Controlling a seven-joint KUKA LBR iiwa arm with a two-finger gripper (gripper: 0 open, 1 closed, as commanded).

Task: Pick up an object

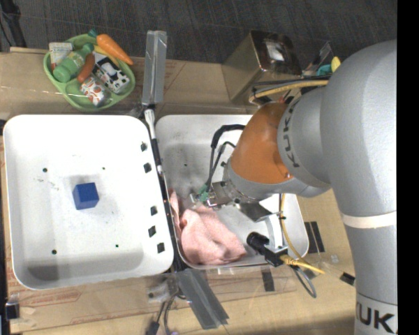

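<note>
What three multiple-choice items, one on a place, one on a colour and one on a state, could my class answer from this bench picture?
1. Where does the blue cube lie?
A. in the left bin
B. in the right bin
C. in the green bowl

2. What colour is the soft cloth in the right bin?
A. yellow
B. pink
C. black

3. How does the arm stand?
A. parked beside the bench
B. over the left bin
C. reaching down over the right bin

Key: 1 A, the cube rests on the floor of the left bin. 2 B, the cloth is pale pink. 3 C, the orange band and wrist hang over the right bin above the cloth.
</note>
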